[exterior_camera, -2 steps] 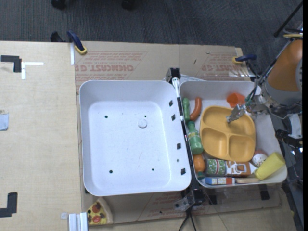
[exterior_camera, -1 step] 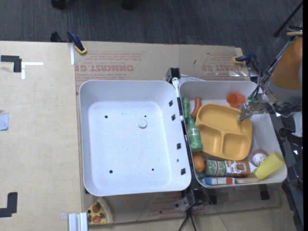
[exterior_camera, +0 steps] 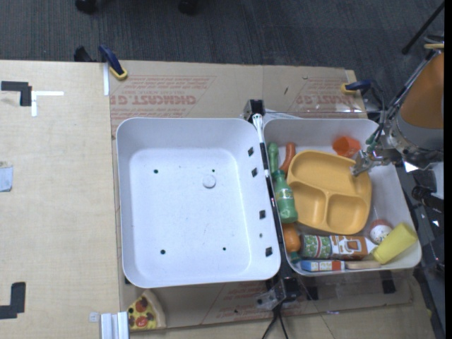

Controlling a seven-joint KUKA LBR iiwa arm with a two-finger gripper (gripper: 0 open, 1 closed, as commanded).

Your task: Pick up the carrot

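Note:
The carrot [exterior_camera: 288, 156] is a thin orange stick lying along the left wall of the right bin [exterior_camera: 406, 196], beside a green stalk, with its lower end tucked under a yellow divided plate [exterior_camera: 332, 200]. My gripper [exterior_camera: 361, 164] hangs low over the plate's upper right corner, well to the right of the carrot and apart from it. I see nothing held in it.
A green bottle [exterior_camera: 284, 198] lies just below the carrot. An orange lump [exterior_camera: 346, 145] sits behind the gripper. At the bin's front lie an orange ball [exterior_camera: 291, 239], a labelled packet [exterior_camera: 332, 246], a yellow block [exterior_camera: 394, 243] and a small box [exterior_camera: 321, 265]. The left bin [exterior_camera: 127, 189] adjoins.

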